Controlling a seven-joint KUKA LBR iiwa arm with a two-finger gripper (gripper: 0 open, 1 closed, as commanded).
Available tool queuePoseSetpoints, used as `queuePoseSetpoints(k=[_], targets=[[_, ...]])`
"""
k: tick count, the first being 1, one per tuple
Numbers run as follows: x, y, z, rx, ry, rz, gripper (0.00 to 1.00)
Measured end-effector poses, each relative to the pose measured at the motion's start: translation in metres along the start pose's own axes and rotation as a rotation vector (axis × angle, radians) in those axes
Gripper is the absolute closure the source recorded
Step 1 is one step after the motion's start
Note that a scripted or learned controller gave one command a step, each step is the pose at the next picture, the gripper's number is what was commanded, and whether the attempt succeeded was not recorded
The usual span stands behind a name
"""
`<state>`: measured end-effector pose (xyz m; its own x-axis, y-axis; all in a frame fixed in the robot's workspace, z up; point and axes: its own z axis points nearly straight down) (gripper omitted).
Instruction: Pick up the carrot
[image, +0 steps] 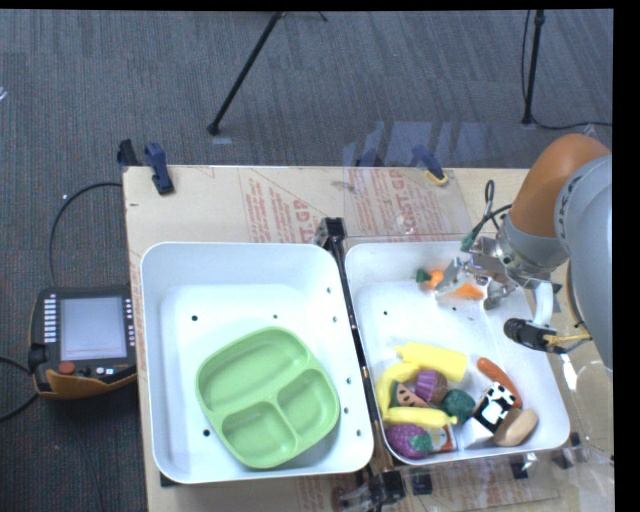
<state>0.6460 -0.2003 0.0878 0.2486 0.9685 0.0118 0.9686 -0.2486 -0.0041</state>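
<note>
The surface (230, 200), a board with red printed lettering, carries two shallow white bins side by side. The left bin (170, 290) holds a pale green divided plate (266, 396) with three compartments, lying toward its near side. The right bin (400, 262) holds a heap of toy food along its near edge: a yellow corn cob (432, 358), a banana (415, 417), a purple piece (431, 383), a dark green piece (459, 404), a purple and green piece (412, 439), a red sausage-shaped piece (496, 373), a black and white block (494, 408) and a tan bread-like piece (516, 428). The grey arm (585, 225) with its orange band reaches in from the right, and its tool (478, 275) is low over the far right part of the right bin. The carrot (464, 291), orange, lies right at the tool's tip, well apart from the heap; whether the tool grips it, or is open or closed, cannot be told. A small orange and green piece (429, 277) lies just left of it.
</note>
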Motion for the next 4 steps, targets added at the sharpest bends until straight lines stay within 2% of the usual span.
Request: queuePoseSetpoints(k=[1,2,3,4], targets=[[0.0,0.001,-0.011,-0.001,-0.007,-0.01,1.0],[0.008,-0.072,0.002,0.004,-0.009,-0.205,1.0],[-0.001,0.0,0.0,-0.003,-0.012,-0.297,1.0],[0.015,-0.021,0.0,0.0,-0.011,-0.541,1.0]])
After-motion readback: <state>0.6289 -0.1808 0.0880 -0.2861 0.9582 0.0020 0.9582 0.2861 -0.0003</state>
